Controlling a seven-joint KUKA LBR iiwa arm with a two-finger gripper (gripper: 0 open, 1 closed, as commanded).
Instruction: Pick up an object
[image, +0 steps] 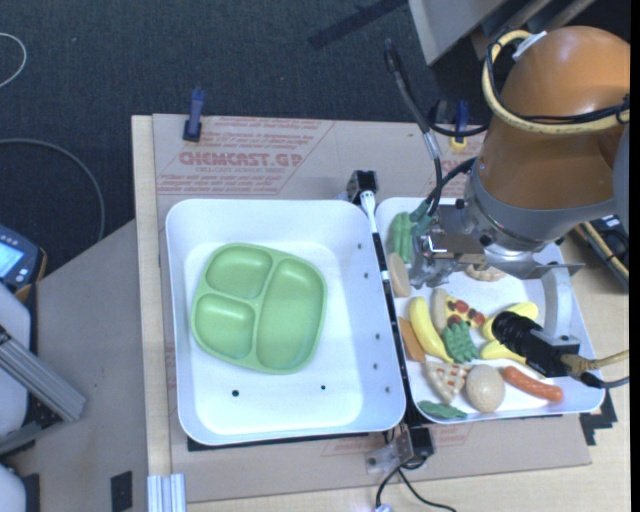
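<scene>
From where I stand, the grey arm with the orange band is bent over the right-hand shallow white bin (590, 402), and its gripper (432, 248) hangs low at the back left corner. Its own body hides the jaws, so I cannot tell whether they are apart or together, and I see nothing held.

The pickable things all lie in that bin. A green pod-shaped toy (402, 236) and a tan toy piece (400, 272) lie just beside the gripper, against the bin's left wall. Nearer the front are a yellow plastic banana (426, 330), a toy pizza slice (445, 380), a pale egg-shaped ball (485, 388) and an orange-red toy sausage (530, 384).

The left-hand white bin (190, 300) on the table (250, 150) carries a green divided plate (260, 305).

I judge this the reach-and-grasp step, not yet a lift. The next move calls for settling squarely on one toy, probably the pod, clear of the wall, and then closing.
</scene>
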